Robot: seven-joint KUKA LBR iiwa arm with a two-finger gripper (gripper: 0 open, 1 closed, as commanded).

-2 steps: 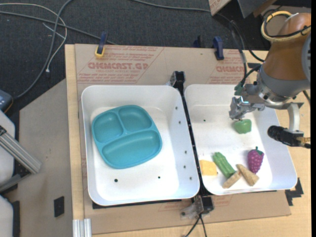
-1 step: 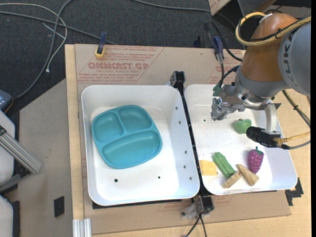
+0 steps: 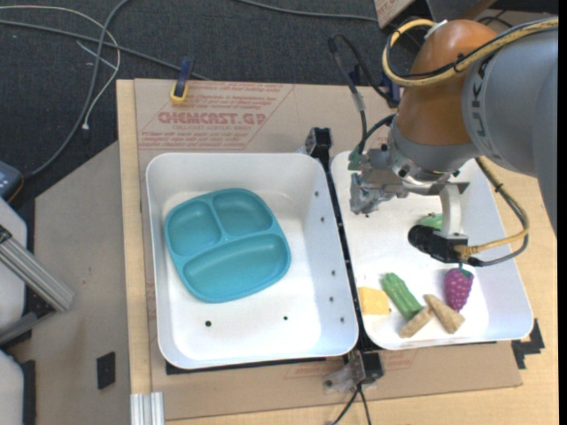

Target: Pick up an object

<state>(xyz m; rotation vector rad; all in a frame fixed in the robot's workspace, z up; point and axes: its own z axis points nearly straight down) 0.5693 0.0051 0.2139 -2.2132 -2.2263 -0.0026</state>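
My gripper hangs over the upper left part of the right bin, close to the divider between the bins, with nothing visible in it. Along that bin's front edge lie a yellow cheese wedge, a green pickle, two tan sticks crossed in a V, and a purple grape bunch. These all lie below and to the right of the gripper, well apart from it.
The left bin holds a teal divided plate. The grey arm with its orange band reaches in over the right bin's far side. Cardboard lies under the bins, with cables on the dark floor beyond.
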